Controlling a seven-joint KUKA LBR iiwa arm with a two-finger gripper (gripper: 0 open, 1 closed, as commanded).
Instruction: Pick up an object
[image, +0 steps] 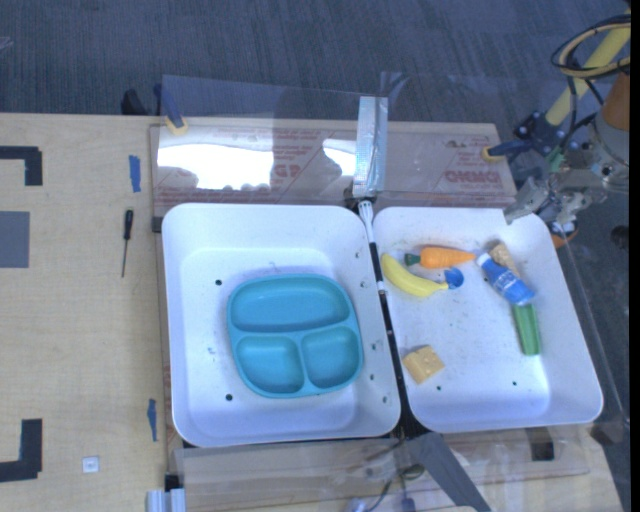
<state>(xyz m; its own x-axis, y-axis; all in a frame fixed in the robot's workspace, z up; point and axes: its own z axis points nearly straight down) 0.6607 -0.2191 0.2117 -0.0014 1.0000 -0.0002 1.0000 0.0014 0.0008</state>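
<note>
The hand (545, 205) hovers at the right bin's (560, 400) far right corner — whether it is open or closed I cannot tell, and nothing visibly sits in it. Nearest lie the blue bottle (505, 280) and green marker (527, 328); picking remains undone.

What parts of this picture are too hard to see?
- Tool, camera view: a blurred tangle at the right white bin's far corner; its fingers can't be made out.
- Small blue piece by the yellow banana: too small to identify.
- Clear plastic sheet: glare hides what's behind.
</note>
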